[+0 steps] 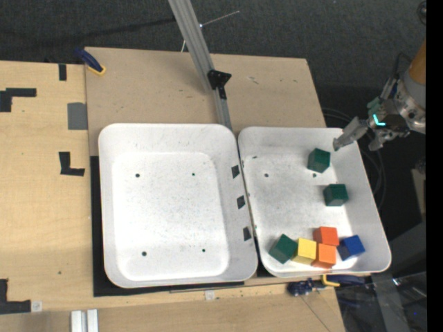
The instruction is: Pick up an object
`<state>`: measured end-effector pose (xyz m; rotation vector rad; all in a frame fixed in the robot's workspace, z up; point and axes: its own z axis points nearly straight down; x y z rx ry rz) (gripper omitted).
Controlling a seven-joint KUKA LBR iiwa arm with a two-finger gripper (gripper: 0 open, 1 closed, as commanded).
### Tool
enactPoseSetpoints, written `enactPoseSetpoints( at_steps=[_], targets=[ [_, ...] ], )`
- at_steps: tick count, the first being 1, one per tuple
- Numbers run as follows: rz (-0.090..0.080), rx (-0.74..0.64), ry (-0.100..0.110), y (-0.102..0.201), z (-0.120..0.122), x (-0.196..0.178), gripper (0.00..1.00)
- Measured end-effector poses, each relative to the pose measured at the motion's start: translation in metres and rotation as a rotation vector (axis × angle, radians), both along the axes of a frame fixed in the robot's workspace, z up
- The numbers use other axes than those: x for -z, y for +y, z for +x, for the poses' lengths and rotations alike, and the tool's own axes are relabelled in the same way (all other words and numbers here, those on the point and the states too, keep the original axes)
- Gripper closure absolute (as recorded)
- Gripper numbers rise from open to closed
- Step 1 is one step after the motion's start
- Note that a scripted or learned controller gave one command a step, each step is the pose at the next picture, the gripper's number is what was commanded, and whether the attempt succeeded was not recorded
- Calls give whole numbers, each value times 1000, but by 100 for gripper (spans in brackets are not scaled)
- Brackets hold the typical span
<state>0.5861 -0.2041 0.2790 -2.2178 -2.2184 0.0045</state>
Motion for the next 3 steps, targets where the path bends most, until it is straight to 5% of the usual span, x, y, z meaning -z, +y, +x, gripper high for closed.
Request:
enactPoseSetpoints(
  at_steps=[1,3],
  targets=[
    [-2,-2,-4,0,1,-3,0],
    [-1,-1,3,-2,2,126,0]
  ],
)
